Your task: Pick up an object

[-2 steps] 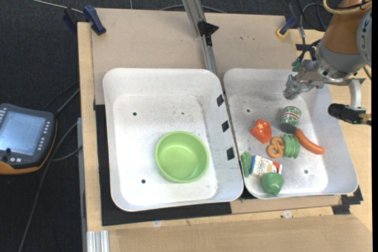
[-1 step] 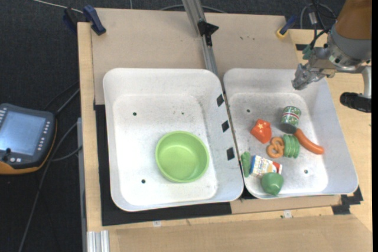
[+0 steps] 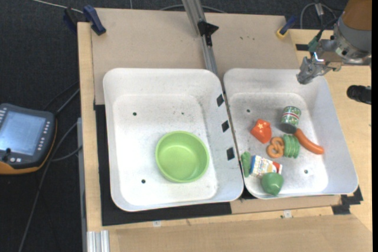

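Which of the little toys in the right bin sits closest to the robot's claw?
The small green-topped can, highest in the pile and nearest the gripper.

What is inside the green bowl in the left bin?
The green bowl sits alone in the left bin. Its inside shows plain green, with nothing in it. What lies beneath the bowl is covered. The toy food is all in the right bin.

the gripper [image 3: 308, 72] hangs over the upper right corner of the right bin [image 3: 336, 127], apart from the things below. that bin holds a small can [image 3: 290, 117], a red pepper [image 3: 261, 130], an orange carrot [image 3: 309, 141], an orange ring [image 3: 274, 147], a green ridged piece [image 3: 291, 146], a small carton [image 3: 260, 166] and a green apple [image 3: 271, 183]. the left bin [image 3: 124, 97] holds a green bowl [image 3: 182, 156]. a handheld control pad [image 3: 23, 137] lies at far left.
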`<action>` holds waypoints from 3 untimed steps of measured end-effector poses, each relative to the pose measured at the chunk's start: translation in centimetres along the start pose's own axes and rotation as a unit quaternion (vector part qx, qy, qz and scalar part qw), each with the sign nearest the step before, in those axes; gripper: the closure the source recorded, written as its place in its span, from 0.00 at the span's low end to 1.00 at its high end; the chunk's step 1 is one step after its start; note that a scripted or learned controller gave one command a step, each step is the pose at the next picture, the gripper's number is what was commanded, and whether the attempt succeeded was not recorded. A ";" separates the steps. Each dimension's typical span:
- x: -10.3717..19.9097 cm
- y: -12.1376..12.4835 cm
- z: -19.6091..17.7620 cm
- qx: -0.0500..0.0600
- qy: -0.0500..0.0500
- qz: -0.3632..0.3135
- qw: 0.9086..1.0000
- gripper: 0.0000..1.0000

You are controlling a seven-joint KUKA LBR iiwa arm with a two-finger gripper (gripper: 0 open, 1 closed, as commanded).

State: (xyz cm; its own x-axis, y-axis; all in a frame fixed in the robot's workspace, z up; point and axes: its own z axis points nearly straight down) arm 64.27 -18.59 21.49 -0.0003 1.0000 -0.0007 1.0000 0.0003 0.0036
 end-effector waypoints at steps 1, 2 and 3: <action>4.9 -1.0 -1.4 0.001 0.001 -0.002 1.000 1.00; 10.3 -3.4 -1.7 0.001 0.001 -0.002 1.000 1.00; 15.2 -5.0 -2.8 0.001 0.001 -0.002 1.000 1.00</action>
State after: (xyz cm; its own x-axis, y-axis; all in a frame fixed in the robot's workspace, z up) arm 59.22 -3.42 24.24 -0.0045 1.0000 0.0013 1.0000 0.0045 0.0019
